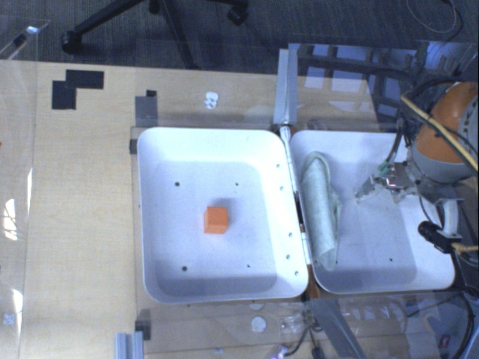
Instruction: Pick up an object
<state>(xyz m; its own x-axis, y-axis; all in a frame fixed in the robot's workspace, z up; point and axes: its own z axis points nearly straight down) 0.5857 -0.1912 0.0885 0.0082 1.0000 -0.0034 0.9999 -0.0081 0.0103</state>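
Note:
A small orange cube [216, 220] sits near the middle of the left white bin [161, 275]. In the right bin [426, 275], a long pale grey-green roll [320, 209] lies along the left wall, running from back to front. My gripper [374, 183] hangs over the right bin's back right part, a short way to the right of the roll and apart from it. Nothing shows in its grasp. The arm's orange band [449, 122] sits above it at the right edge.
A raised divider [296, 200] separates the two bins. Dark cables [438, 234] hang beside the wrist over the right bin's right side. A metal frame [288, 88] stands behind the bins, and wooden bench top [75, 223] lies to the left.

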